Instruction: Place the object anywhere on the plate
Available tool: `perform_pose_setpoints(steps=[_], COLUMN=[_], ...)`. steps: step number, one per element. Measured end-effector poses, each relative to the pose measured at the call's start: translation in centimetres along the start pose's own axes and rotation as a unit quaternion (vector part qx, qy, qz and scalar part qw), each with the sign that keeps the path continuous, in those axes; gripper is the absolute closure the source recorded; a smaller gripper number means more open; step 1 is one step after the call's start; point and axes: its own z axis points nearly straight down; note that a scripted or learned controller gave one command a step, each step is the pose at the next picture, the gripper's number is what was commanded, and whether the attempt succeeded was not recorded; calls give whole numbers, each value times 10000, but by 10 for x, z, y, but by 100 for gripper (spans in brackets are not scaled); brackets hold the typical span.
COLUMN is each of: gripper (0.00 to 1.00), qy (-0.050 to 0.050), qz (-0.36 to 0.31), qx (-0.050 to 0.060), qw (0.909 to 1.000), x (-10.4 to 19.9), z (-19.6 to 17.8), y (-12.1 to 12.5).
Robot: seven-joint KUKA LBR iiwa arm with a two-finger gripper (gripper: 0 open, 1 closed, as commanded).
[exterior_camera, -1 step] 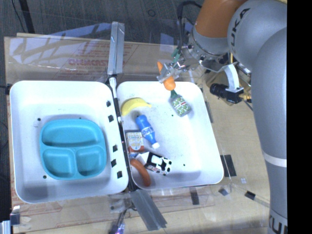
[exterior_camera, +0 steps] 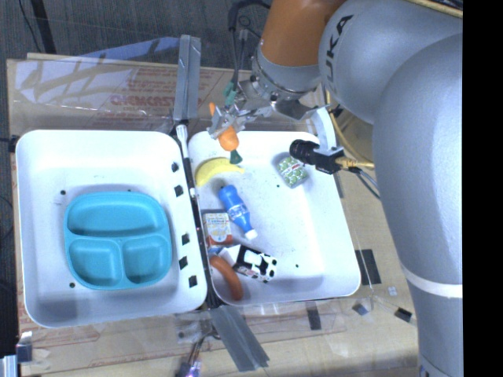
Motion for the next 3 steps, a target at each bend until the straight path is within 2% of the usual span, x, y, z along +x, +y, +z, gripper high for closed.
perform_pose_setpoints(steps=[1,2,3], gripper=[100,100,0], qy=[-6,-4,-4], qz=[-274,-421,-416], qx=[9,7,5], qw=[9996,9991,9991], x=[83,133,132], z=[62,80,80], y=[1,-67,-67])
